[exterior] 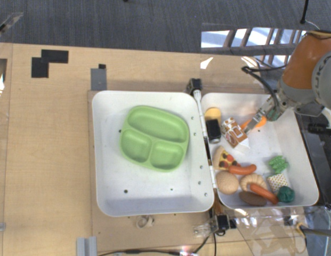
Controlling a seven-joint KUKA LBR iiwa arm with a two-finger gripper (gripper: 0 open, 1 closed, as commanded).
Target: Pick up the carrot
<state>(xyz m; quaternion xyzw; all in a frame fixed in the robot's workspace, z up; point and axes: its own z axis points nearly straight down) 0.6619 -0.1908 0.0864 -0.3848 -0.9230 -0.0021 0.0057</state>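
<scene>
My count: two white bins, left bin (109, 196) and right bin (306, 159). One green divided plate (154, 137) in left. Right bin: one carrot (256, 124) at my gripper (265, 116), roughly ten more toy foods, two green.

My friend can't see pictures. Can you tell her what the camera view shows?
A robot arm's claw grips an orange carrot over the right white bin of toy food. The left bin holds a green divided plate.
</scene>
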